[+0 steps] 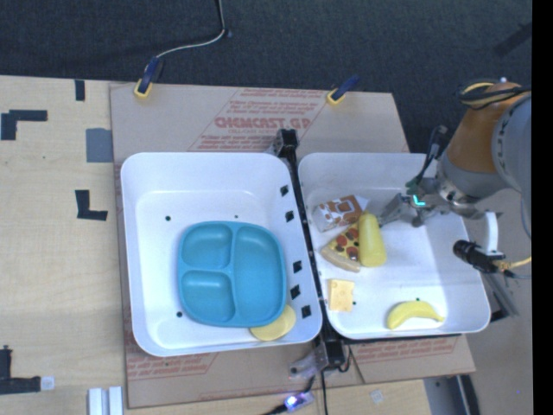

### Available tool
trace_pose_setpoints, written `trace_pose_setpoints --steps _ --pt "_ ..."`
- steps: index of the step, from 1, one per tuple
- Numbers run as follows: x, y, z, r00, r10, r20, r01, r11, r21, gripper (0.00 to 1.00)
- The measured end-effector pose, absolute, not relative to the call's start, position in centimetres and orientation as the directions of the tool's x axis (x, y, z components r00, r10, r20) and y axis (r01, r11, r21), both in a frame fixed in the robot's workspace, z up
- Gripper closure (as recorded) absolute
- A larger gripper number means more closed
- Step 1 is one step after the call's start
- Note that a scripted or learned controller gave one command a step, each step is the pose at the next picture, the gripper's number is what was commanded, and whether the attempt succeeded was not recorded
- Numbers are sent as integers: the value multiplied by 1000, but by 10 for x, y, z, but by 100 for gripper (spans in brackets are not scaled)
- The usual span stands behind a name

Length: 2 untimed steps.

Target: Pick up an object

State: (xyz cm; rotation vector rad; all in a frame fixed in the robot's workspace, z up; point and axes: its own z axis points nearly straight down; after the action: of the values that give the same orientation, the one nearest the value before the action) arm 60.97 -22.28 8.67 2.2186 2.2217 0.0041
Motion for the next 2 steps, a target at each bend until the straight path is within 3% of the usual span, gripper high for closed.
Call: trace_pose_setpoints --steps 1,2 --pt "660 -223 411 -3 1000 -8 1000 4 19 0" --pt "665 -222 545 -4 1000 -6 1000 4 16 0"
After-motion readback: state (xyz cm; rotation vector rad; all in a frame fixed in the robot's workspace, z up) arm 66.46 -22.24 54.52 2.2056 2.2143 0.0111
